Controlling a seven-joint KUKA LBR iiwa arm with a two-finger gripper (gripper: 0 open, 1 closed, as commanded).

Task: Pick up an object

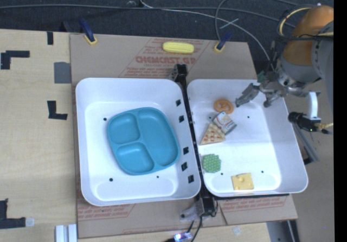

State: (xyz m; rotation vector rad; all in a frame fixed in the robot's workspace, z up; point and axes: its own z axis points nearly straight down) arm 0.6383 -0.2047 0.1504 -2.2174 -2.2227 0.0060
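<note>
The right bin (pixel 282 143) holds several small objects: a round orange cookie-like piece (pixel 223 106), a small silver-wrapped item (pixel 224 123), a tan triangular wedge (pixel 212 135), a green bumpy ball (pixel 211 163) and a yellow square block (pixel 242 182). My gripper (pixel 254 94) hangs above the bin's upper right part, to the right of the orange piece. Its two dark fingers are spread apart with nothing between them.
The left bin (pixel 89 143) holds a blue divided plate (pixel 142 139). A yellow corn-shaped object (pixel 178 47) lies on the cardboard behind the bins. Clamps (pixel 88 33) grip the cardboard's far edge. Cables cross the dark background.
</note>
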